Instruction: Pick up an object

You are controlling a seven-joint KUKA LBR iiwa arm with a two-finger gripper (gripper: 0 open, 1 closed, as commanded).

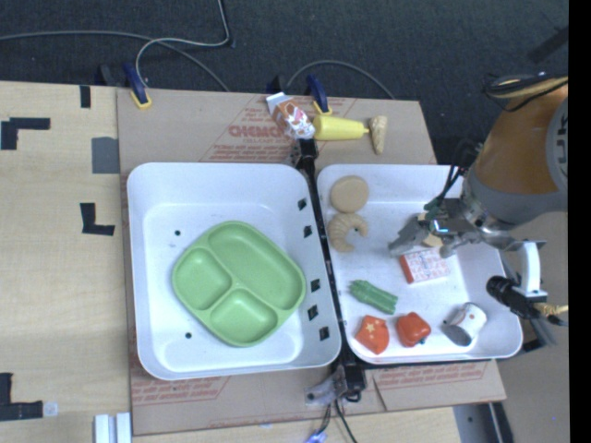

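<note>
My gripper hangs over the right bin, just above and left of a small red-and-white box. Nothing shows between its fingers. Lower in this bin lie a green pod-shaped toy, a red strawberry-like piece, a red pepper-like piece and a white cup on its side. Near the bin's left wall sit a round tan cookie and a tan croissant-like piece.
The left bin holds a green divided plate. Behind the bins, on the cardboard, lie a yellow banana-like toy, a tan piece and a small wrapped packet. The arm's orange band rises at right.
</note>
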